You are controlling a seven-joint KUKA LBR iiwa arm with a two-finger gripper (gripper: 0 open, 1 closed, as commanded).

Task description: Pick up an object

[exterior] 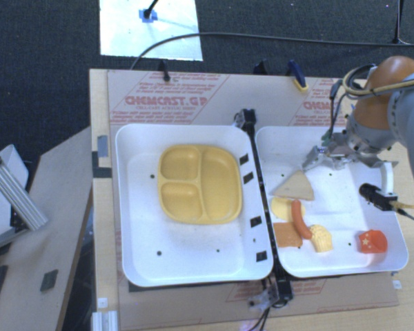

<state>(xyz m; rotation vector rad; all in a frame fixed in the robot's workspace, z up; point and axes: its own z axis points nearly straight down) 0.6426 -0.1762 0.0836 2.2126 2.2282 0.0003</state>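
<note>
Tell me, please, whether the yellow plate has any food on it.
Empty: the yellow plate shows three bare sections; the food pieces lie in the right bin.

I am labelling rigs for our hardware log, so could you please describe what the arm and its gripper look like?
The arm is grey with a rounded orange band above the wrist. Bundled cables loop beside the wrist on the bins' side. The gripper is a pale metallic head with slim fingers. A thin black cable trails off below it.

The backing sheet (193,92) reads "CHEMCAST GP".
</note>
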